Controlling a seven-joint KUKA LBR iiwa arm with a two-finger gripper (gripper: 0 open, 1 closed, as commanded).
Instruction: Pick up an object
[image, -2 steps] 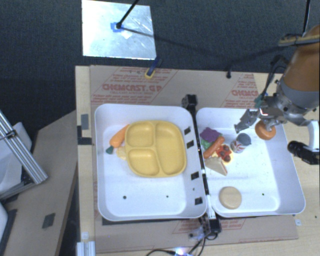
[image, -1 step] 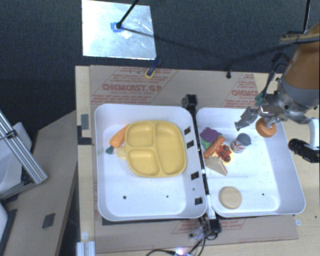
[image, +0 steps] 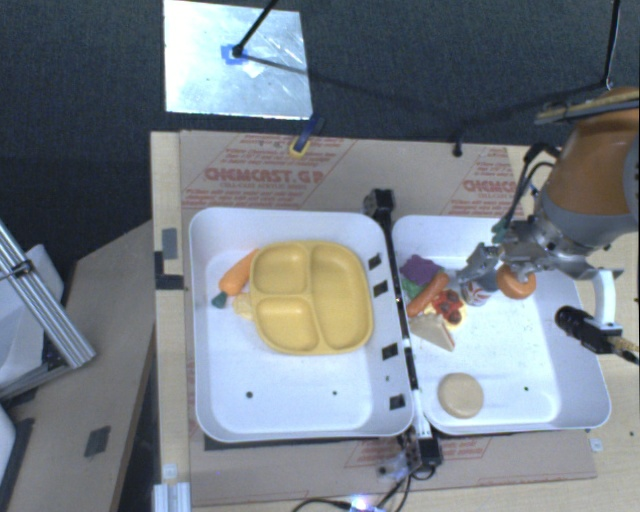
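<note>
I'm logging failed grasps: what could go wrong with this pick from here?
The end effector sits at the edge of a tight pile: purple toy piece, orange carrot-like toy, pale wedge. It may nudge or catch several at once. The round orange toy beside it could get pushed aside.

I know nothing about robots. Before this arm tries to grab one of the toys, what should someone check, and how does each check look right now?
1. Gripper over the right bin: ok.
2. Toys within reach: ok; a pile lies just left of the gripper.
3. One toy standing free: ok; the round biscuit lies apart from the pile.
4. Pile toys separated: not ok; they touch and overlap.
5. Gripper holding nothing yet: cannot tell; an orange piece sits close against it.
6. Yellow tray and carrot out of the way: ok; both are in the left bin.
</note>
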